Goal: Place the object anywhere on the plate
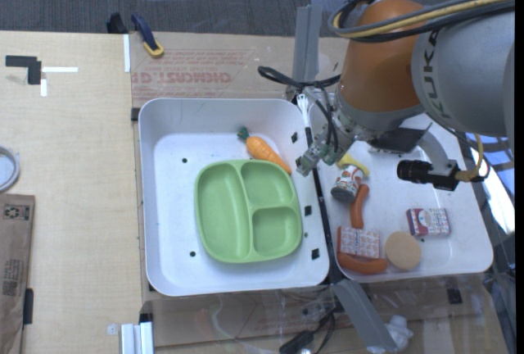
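Note:
A green divided plate (246,211) lies in the left white bin (164,205). An orange toy carrot (266,150) with a green top lies just beyond the plate's far right rim, on the bin floor or touching the rim. My gripper (313,157) hangs low over the divider between the two bins, to the right of the carrot and apart from it. I see nothing held in it. The arm's orange band (385,57) and grey wrist cover the far part of the right bin.
The right bin (467,262) holds a small can (348,181), a yellow piece (354,165), a red sausage (359,207), a red-and-white box (428,221), a tan round disc (402,251), a pink wafer block (359,242) and a red hot dog (362,265).

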Tool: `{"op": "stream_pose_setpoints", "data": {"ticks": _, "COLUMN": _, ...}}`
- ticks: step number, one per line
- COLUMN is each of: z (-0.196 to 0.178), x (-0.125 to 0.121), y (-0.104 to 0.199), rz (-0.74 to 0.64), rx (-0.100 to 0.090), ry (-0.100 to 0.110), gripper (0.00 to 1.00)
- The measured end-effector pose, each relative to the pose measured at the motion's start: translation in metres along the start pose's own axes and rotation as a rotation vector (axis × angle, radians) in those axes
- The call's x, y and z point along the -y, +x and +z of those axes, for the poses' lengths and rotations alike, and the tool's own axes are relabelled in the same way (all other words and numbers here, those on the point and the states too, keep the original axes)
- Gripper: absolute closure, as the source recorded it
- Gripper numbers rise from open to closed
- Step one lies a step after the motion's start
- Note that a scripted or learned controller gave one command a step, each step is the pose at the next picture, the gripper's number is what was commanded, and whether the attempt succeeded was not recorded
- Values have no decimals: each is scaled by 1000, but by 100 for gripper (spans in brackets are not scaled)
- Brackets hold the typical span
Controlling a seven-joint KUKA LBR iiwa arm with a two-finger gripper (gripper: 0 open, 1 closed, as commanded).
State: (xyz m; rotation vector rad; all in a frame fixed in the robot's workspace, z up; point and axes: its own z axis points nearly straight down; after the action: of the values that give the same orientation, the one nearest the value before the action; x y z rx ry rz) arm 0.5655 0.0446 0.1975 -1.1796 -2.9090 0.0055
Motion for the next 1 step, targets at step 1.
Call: {"op": "stream_pose_setpoints", "data": {"ticks": 1, "z": -19, "x": 26, "y": 93, "rz": 120, "rx": 0, "ry": -1, "gripper": 100}}
